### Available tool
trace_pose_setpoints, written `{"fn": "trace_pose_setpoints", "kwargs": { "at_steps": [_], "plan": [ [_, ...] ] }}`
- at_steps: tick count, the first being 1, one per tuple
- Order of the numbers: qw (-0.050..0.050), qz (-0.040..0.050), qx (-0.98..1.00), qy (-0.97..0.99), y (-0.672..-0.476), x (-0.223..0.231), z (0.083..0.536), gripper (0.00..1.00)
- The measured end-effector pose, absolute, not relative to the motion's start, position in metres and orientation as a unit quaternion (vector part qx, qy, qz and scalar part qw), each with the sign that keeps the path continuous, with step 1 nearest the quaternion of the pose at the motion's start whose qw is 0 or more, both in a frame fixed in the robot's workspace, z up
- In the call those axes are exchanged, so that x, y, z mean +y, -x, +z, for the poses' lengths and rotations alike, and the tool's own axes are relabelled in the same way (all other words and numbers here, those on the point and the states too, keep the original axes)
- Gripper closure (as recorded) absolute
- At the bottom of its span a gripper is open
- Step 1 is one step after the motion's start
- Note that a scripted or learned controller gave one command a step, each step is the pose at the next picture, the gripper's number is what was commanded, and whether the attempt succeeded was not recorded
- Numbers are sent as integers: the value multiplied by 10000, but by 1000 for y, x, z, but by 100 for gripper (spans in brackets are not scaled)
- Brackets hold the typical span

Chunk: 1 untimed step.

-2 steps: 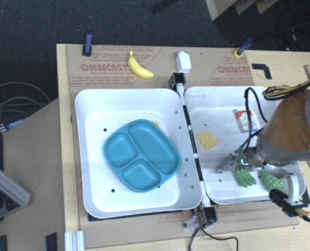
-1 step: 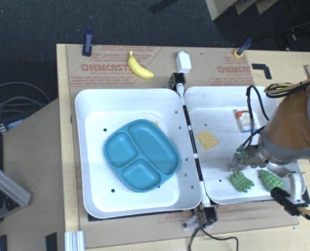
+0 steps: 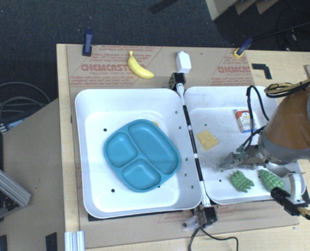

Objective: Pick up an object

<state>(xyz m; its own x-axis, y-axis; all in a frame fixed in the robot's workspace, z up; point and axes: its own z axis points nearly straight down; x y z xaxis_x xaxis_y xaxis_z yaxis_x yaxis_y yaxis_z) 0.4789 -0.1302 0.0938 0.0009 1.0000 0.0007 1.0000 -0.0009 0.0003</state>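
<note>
Hand (image 3: 233,160) low in right bin (image 3: 218,101), beside green toy (image 3: 241,181).

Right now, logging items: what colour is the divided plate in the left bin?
Blue, camera view.

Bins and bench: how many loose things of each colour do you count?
Blue: 1, plate, left bin
Yellow: 2, banana on the bench, flat piece in the right bin
Green: 2, knobbly pieces, right bin
Red and white: 1, packet, right bin
Total: 6
</note>
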Motion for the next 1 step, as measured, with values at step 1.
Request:
{"fn": "trace_pose_setpoints", "kwargs": {
  "at_steps": [1],
  "plan": [
    [-13, -4, -7070, 7072, -524, -160, 134, 0]
  ]
}}
